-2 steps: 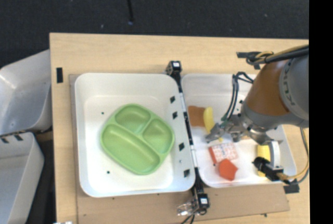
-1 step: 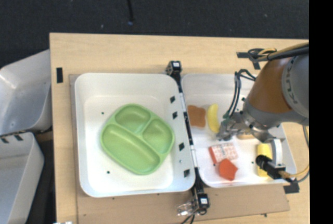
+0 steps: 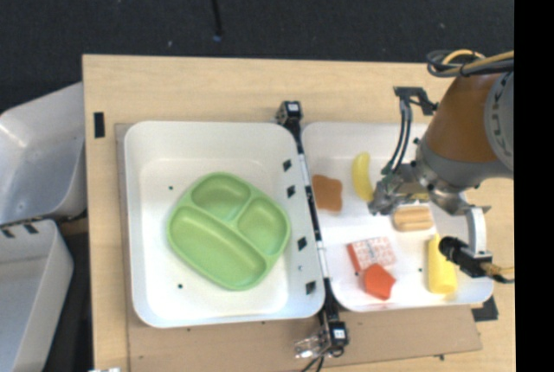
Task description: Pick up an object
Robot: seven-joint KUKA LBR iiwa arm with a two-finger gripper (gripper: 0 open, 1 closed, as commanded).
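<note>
Overhead slanted view of a wooden bench [image 3: 199, 89] with two shallow white bins side by side. All positions given relative to the right bin [image 3: 342, 137].

Inside the right bin, toward its far left: a brown flat piece [image 3: 327, 192], close to the wall shared with the neighbouring bin. Just right of that, toward the far middle: a yellow curved item [image 3: 362, 176], standing roughly lengthwise. Near the bin's middle: a tan block [image 3: 413, 219], lying crosswise. In the near half, left of centre: a red-and-white patterned box [image 3: 372, 253], with an orange-red piece [image 3: 378, 281] just beside it on the near side. At the near right corner: a yellow oblong item [image 3: 440, 268], partly crossed by a dark part of the arm's hardware.

Over the bin's middle, reaching in from its right: the arm [image 3: 463, 132], orange-banded, ending in the gripper [image 3: 389, 199], low and right at the tan block's far left end. Contact with the block not discernible; gripper state cannot be told at this resolution.

Left of the right bin, touching along the shared wall: the left bin [image 3: 134, 189], containing a green divided plate [image 3: 229, 230], lying flat.
</note>
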